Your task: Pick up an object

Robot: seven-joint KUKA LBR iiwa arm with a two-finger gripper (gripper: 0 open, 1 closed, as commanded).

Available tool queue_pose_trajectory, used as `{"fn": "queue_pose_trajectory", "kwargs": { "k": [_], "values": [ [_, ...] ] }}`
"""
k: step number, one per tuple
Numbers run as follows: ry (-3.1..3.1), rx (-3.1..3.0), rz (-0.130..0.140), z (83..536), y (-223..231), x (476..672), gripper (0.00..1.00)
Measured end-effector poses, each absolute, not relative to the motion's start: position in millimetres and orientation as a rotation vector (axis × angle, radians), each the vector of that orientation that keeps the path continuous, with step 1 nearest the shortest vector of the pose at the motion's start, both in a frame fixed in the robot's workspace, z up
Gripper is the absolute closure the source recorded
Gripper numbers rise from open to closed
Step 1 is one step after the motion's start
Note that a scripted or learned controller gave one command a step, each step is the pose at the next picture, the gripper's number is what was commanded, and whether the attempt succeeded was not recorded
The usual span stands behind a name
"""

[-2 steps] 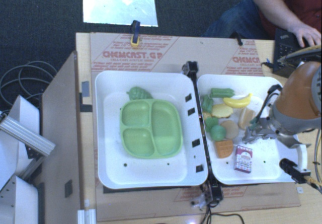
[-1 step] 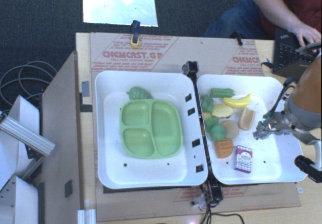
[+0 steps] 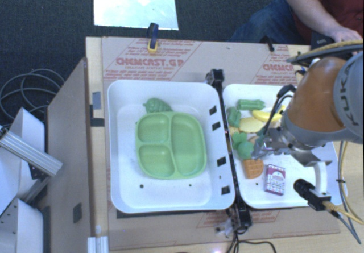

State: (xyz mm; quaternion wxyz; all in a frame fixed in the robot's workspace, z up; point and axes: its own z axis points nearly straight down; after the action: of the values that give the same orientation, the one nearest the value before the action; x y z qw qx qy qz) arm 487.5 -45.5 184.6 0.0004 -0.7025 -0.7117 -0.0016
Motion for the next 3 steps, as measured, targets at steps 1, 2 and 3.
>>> {"fn": "queue_pose_trajectory", "kwargs": {
  "k": [1, 2, 3],
  "values": [
    [-2.233, -2.221, -0.006, 185.1, -82.1, 571.0, 1.00],
    [-2.234, -2.205, -0.006, 205.6, 11.9, 542.0, 1.00],
    [-2.221, -2.227, -0.003, 251.2, -38.4, 503.7, 1.00]
  ]
}}
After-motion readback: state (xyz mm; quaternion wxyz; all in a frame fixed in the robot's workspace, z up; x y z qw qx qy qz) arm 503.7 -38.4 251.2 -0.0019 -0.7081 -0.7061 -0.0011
